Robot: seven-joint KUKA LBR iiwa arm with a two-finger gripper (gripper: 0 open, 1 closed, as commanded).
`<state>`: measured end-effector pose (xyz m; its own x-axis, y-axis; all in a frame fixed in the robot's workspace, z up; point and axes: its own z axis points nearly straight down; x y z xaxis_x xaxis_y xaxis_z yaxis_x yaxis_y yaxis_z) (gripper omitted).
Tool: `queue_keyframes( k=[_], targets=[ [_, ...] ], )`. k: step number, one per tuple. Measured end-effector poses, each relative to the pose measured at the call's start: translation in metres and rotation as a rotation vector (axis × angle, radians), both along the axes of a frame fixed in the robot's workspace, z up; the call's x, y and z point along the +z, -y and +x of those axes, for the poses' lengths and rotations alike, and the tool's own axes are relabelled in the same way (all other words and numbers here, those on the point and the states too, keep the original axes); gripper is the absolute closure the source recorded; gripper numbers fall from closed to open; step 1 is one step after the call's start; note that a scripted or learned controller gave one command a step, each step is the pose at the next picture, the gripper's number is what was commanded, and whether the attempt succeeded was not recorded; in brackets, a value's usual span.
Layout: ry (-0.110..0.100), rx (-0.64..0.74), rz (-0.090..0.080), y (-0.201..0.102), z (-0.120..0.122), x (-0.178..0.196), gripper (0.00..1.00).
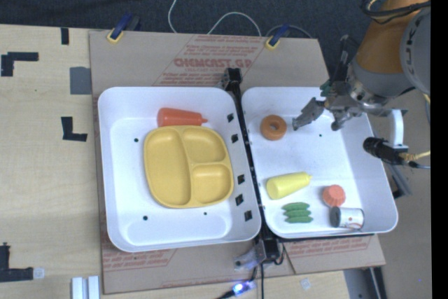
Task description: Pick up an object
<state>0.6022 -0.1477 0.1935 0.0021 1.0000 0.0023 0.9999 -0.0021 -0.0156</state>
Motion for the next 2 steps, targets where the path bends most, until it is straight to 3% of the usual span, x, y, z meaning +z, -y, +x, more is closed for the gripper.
queue_keyframes(
  k=[1,2],
  targets=[
    [0.014,0.004,-0.002,0.0,0.003,0.008,0.0],
    [0.01,0.003,-0.002,-0.004,-0.005,-0.052,0.0]
  ],
)
